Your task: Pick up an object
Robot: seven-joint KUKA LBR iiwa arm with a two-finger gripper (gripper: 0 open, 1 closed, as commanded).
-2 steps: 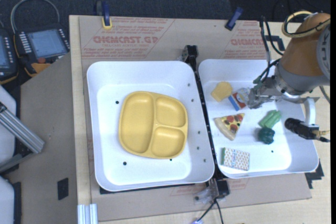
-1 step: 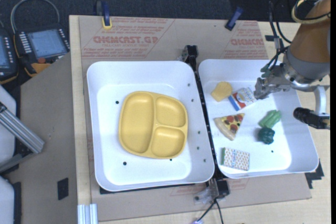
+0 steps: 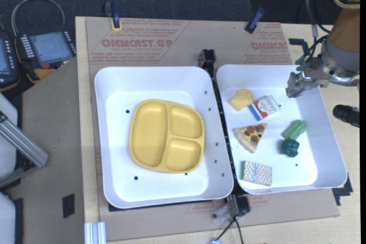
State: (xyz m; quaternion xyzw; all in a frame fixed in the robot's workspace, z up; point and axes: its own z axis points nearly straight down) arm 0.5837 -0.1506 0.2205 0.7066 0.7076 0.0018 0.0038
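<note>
Nearest, lying flat and loose in the right bin (image 3: 329, 146): packet (image 3: 257, 173), pizza slice (image 3: 250, 136), broccoli (image 3: 291, 138), carton (image 3: 265, 106), bread (image 3: 242, 99), all free to lift; gripper (image 3: 297, 86) poised over the far edge, grip state impossible to tell.

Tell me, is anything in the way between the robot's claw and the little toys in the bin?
Nothing visible blocks it. The gripper sits over the right bin's upper right corner. The nearest toys, the small red and white packet and green broccoli, lie uncovered nearby.
</note>
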